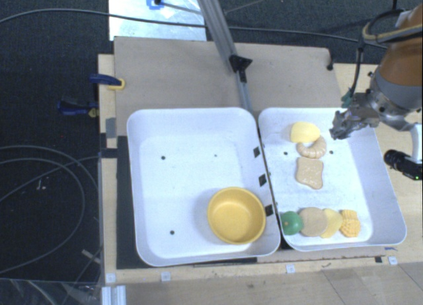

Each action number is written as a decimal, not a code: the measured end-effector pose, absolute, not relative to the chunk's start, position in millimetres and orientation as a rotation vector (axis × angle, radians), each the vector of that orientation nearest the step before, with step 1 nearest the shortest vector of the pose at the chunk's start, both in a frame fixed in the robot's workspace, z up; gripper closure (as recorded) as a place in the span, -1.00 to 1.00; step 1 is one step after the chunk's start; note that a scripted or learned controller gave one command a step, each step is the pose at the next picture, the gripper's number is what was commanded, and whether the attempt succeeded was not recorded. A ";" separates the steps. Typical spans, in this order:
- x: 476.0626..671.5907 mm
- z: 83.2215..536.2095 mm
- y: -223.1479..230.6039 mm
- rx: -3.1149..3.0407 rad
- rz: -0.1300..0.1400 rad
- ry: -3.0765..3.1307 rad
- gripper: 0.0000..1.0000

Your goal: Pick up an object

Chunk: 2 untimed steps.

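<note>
The right bin (370, 185) holds several toy foods. A yellow piece (303, 131) lies at the top with a curled tan shrimp (314, 148) against it, and a beige cookie-like piece (309, 173) sits below them. Along the front edge lie a green piece (290, 220), a tan round piece (312, 221), a yellow wedge (331, 222) and an orange waffle piece (349, 223). My gripper (342, 128) hangs over the bin's upper right part, just right of the yellow piece and the shrimp. Nothing shows between its dark fingers.
A yellow bowl (236, 214) sits in the left bin (172, 165) near its front right corner. A grey pole (218, 20) slants across the back of the bench. Blue clamps (86, 99) grip the bench's left edge, and cables lie on the floor to the left.
</note>
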State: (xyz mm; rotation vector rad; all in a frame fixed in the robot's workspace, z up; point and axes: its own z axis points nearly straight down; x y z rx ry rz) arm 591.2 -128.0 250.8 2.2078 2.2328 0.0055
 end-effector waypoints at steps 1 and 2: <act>616.5 251.2 -68.9 2.207 0.006 2.233 1.00; 641.1 247.1 -26.0 2.208 0.006 2.232 1.00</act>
